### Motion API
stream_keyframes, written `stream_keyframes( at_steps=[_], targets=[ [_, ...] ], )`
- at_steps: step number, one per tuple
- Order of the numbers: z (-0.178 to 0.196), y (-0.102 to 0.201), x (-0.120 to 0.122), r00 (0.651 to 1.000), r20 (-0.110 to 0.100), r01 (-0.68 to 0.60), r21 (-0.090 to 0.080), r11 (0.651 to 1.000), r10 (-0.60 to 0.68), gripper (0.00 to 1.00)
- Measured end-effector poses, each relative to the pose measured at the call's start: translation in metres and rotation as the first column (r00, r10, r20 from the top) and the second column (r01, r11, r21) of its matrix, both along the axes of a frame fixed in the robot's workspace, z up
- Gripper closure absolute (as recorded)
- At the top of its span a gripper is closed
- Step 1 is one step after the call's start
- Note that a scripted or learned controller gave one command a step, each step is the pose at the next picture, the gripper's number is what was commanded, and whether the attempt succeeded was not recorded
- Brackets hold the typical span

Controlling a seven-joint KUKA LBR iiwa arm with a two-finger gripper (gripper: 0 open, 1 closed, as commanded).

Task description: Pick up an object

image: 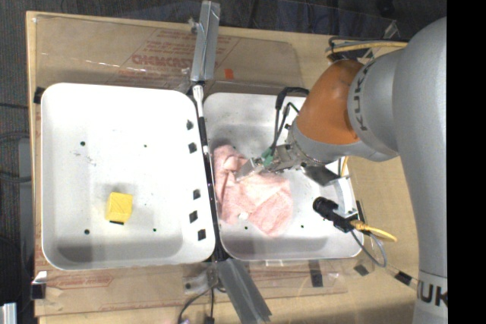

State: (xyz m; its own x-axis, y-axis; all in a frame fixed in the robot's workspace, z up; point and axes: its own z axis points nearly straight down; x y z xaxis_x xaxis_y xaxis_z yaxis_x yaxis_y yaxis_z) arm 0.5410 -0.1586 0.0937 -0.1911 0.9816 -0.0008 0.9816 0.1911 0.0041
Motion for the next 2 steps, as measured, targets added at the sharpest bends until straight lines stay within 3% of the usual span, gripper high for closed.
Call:
stream_keyframes(
  at_steps=[1,2],
  targets=[
    [0.01,0.001,0.0,1.0,-0.001,-0.005,0.001,1.0,0.005,1.0],
    [0.098,0.075,0.023,0.996,-0.007,0.086,-0.001,0.996,-0.086,1.0]
  ],
)
